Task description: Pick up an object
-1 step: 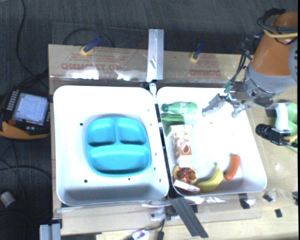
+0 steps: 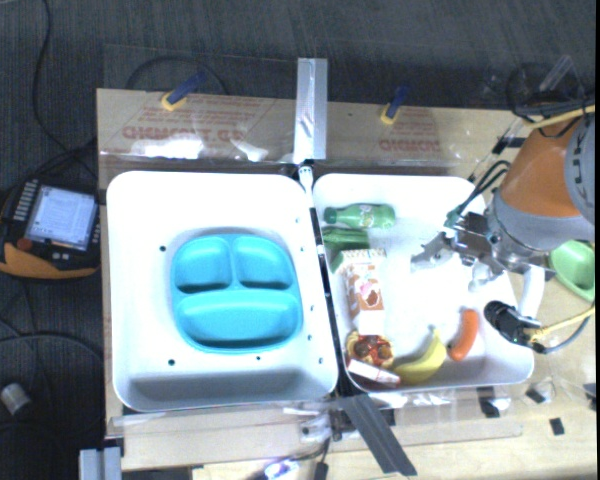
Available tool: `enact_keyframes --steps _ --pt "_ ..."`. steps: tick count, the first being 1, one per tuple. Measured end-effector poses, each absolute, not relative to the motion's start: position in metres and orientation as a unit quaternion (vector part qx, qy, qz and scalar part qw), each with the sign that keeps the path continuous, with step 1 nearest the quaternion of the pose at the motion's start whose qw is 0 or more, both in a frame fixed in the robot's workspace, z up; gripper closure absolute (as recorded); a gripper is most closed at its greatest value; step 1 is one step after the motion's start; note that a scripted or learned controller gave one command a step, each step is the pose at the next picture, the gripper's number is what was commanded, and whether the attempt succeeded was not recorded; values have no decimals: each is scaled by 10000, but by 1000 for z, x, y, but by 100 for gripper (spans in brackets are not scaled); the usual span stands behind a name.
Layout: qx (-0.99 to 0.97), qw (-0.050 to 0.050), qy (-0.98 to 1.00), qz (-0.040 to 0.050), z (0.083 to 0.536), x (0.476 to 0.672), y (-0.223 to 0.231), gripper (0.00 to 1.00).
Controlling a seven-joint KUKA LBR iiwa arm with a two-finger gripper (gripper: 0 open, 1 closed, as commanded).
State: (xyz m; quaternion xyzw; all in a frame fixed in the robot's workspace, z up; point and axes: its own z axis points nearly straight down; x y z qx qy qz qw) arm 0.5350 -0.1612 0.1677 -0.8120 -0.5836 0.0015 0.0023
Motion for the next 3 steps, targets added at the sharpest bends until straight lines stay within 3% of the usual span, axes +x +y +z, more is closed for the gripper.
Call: enact_keyframes --steps 1,2,3 --pt "-8090 12 -5878 14 152 580 -199 0" --pt "-8125 -12 -5829 -48 90 528 -193 0" --pt "-8196 14 -5729 18 190 511 -150 0"
